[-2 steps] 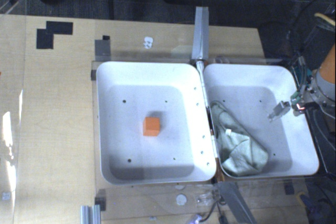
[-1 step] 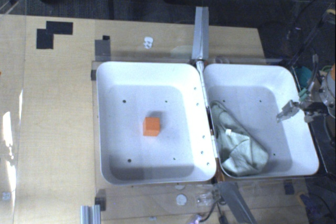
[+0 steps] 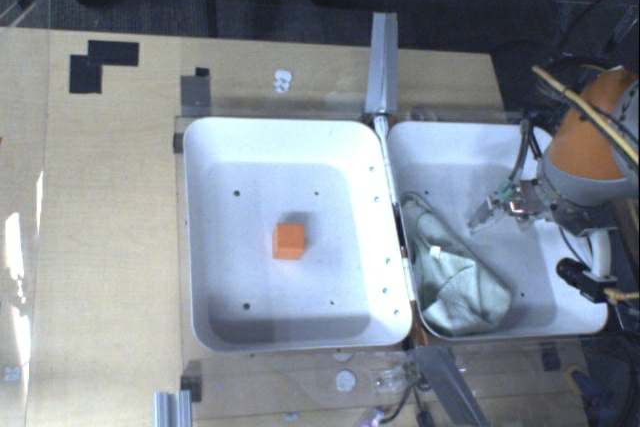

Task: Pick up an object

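Two white bins sit side by side on the bench. The left bin [image 3: 210,215] holds an orange cube [image 3: 289,241] near its middle. A crumpled pale cloth [image 3: 455,283] fills the right bin's [image 3: 570,310] front-left corner. The gripper [image 3: 497,207] hovers mid-bin, jaws spread, holding nothing.

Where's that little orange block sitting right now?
The orange block lies near the middle of the left bin, alone on its white floor, well apart from the crumpled cloth in the right bin.
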Tool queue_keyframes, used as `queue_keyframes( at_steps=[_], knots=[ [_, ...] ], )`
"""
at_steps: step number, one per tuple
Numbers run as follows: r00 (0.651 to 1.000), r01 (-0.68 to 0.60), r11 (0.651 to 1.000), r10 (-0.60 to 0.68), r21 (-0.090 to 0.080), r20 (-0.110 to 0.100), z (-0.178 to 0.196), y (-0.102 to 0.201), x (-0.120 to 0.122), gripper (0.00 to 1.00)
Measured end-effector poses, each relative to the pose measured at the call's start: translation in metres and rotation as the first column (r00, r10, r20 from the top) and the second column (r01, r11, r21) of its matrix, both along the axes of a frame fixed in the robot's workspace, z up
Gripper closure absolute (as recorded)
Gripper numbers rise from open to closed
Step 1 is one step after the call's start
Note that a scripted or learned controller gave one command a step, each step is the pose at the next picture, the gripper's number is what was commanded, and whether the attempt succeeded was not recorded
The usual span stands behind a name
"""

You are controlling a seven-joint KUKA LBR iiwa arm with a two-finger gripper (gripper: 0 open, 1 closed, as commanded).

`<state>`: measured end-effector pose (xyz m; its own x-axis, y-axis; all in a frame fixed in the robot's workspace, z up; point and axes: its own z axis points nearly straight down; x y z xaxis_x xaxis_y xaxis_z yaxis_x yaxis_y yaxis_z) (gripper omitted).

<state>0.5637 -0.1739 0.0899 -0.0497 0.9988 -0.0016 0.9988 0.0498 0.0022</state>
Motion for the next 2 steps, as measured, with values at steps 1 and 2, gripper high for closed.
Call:
queue_keyframes(
  at_steps=[1, 2],
  knots=[
    [1.000, -0.003, 1.000, 0.003, 0.000, 0.001, 0.0095, 0.0008, 0.0014, 1.00],
    [1.000, -0.003, 1.000, 0.003, 0.000, 0.001, 0.0095, 0.0008, 0.0014, 0.00]
  ],
)
